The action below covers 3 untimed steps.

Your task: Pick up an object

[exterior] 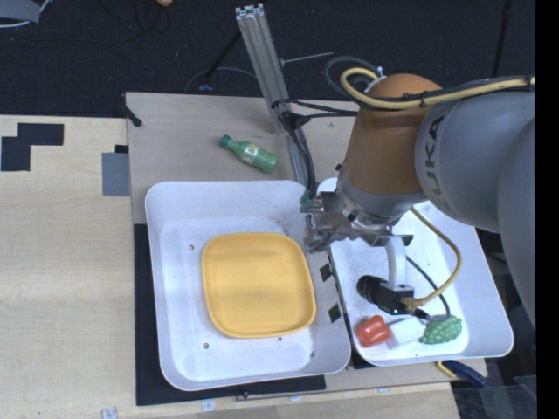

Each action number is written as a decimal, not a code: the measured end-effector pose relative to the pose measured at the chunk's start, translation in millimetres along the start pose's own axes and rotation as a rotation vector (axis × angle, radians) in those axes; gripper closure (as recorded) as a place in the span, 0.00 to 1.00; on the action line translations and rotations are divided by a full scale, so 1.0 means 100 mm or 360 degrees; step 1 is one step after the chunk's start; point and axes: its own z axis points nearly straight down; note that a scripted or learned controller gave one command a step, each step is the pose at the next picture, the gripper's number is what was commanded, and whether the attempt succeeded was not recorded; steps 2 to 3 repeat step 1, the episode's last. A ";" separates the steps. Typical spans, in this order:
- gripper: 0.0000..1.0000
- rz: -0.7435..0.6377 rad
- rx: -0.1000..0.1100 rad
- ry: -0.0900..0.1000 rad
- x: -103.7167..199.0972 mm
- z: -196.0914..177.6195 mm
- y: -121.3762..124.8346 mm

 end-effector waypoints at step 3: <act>1.00 0.0001 -0.0002 0.0000 0.39 -0.15 -0.40</act>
